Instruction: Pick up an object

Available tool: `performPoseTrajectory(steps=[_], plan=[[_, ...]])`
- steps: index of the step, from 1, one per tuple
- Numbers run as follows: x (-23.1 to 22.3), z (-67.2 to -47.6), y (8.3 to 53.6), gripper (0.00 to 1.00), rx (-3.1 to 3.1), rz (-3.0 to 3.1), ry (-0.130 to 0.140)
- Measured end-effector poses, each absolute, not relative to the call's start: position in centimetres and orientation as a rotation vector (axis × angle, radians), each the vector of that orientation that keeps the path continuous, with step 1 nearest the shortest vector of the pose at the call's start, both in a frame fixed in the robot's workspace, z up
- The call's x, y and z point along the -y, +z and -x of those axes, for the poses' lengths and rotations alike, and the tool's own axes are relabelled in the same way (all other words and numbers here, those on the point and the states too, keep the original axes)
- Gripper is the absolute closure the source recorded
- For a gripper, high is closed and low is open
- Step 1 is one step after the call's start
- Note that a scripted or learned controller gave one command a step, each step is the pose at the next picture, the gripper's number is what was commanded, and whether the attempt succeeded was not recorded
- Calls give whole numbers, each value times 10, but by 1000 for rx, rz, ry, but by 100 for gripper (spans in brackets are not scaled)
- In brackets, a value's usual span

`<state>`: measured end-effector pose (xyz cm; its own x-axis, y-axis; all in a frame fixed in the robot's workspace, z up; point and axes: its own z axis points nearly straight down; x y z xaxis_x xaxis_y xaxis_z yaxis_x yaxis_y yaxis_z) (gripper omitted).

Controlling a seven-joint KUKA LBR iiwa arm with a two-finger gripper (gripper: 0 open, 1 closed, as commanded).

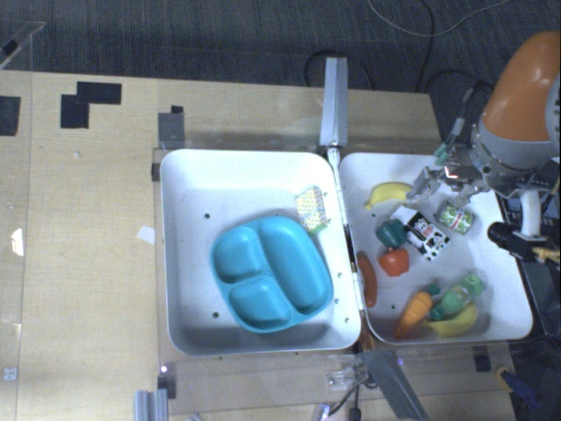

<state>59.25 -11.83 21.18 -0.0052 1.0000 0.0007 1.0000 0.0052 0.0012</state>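
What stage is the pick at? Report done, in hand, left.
Done: the gripper is over the right bin, beside the yellow banana and the green can. In hand: nothing visibly lifted; the grip is unclear. Left: grasp and raise one object.

Even bright light, slightly soft focus

A divided tray (272, 274) lies in the left bin (180, 261); toy foods crowd the right bin (504, 301).
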Motion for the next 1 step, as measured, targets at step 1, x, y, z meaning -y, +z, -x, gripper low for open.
performPoseTrajectory(steps=[1], plan=[[158,-564,89,0,-2301,-2127,9]])
